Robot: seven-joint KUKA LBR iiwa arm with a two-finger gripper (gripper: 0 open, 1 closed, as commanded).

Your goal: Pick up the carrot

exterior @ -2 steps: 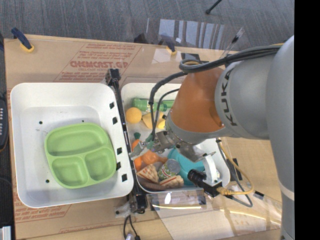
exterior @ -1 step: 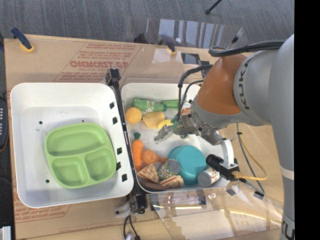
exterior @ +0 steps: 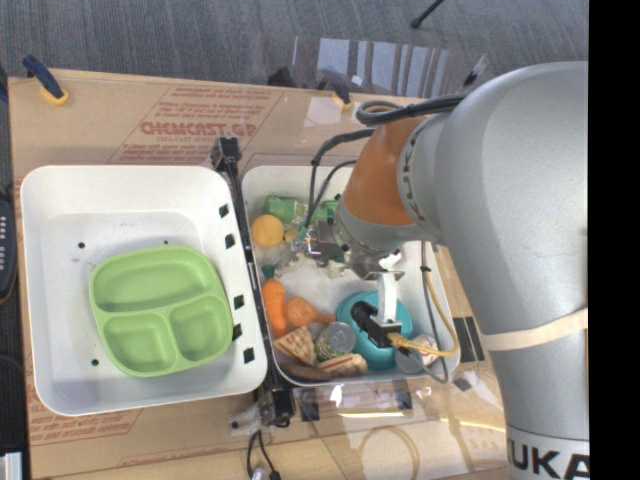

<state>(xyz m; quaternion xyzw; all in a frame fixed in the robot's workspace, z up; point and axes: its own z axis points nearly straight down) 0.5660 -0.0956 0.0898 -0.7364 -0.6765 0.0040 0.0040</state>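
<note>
**Current state.** The carrot (exterior: 274,306) lies in the right bin (exterior: 300,180), close against its left wall, with its long axis running roughly along that wall. My fingers (exterior: 322,246) hang over the upper middle of the same bin, apart from the carrot and nearer the yellow fruit (exterior: 266,230). I cannot tell whether they are released or clenched, as the wrist hides them. Nothing shows between them.

**Hazard 1: wall clearance.** The carrot sits beside the bin wall. If I descend across its width, one side may land on the rim or wall and not beside the carrot, and the closure would miss.

**Hazard 2: wrong object.** An orange piece (exterior: 302,313) of similar colour lies just beside the carrot on its right. A small offset to that side could close on it instead, or pinch both.

**Hazard 3: clutter.** A bread slice (exterior: 297,346) and a can (exterior: 336,340) crowd the carrot's lower end, and a teal cup (exterior: 372,346) stands nearby. Contact with these may shove the carrot or tip the can.

**Hazard 4: slip.** I judge the carrot smooth and tapered, so a grip near its narrow end could squeeze it out.

**Recommendation.** Align the closure across the carrot's middle and approach from straight above.
</note>
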